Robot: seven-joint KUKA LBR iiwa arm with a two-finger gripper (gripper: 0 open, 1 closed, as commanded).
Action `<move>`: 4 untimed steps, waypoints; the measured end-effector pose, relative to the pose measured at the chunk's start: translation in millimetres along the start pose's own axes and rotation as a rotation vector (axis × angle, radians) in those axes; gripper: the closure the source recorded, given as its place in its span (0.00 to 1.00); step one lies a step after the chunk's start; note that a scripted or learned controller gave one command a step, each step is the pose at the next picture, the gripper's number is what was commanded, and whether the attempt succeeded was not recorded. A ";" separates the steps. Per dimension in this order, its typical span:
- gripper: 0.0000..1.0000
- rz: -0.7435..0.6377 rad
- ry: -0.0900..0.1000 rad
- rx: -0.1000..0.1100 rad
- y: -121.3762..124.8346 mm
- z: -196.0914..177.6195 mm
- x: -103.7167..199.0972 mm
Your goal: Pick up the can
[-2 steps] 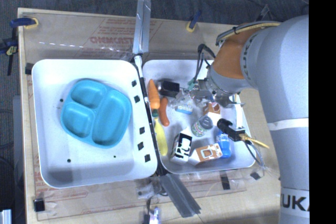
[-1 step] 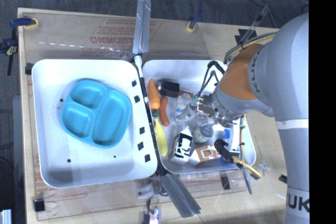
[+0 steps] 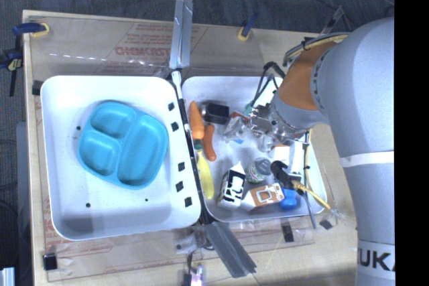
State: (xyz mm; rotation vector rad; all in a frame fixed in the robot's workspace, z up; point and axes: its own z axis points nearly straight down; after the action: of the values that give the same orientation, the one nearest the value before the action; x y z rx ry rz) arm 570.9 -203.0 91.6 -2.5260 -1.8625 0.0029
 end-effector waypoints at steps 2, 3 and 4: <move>0.00 0.194 -0.001 0.001 -62.8 -36.9 -18.3; 0.00 0.416 0.000 0.000 -54.8 -32.6 -15.9; 0.00 0.450 0.001 0.002 1.9 -71.3 1.8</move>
State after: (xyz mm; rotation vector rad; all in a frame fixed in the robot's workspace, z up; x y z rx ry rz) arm 573.6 -202.0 162.8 -2.8765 -1.2519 0.0048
